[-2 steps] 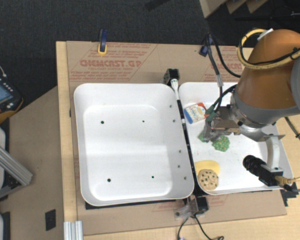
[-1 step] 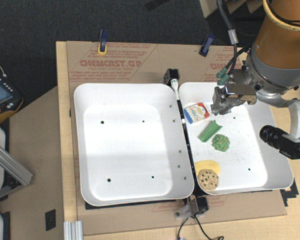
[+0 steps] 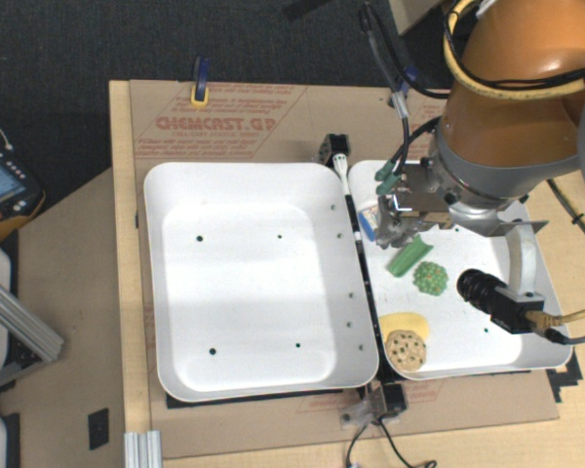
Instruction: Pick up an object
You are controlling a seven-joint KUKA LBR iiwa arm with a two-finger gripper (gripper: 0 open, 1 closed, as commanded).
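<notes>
My gripper [image 3: 401, 226] hangs low over the upper left part of the right bin [image 3: 487, 354], under the big orange and grey wrist. Just below it lies a green oblong block [image 3: 409, 257], tilted, close to or touching the gripper's tip; I cannot tell which. A round green knobbly object [image 3: 430, 278] sits right beside that block. A blue and white item [image 3: 367, 223] lies against the bin's left wall, partly hidden by the gripper. A yellow piece [image 3: 403, 324] and a speckled cookie [image 3: 405, 347] rest at the bin's front left corner.
The left bin [image 3: 244, 281] is a wide white tray with a few dark dots. A black cylindrical part [image 3: 491, 295] with a cable reaches over the right bin's right side. Both bins stand on a cardboard sheet [image 3: 224, 115] with clamps at the dividing edge.
</notes>
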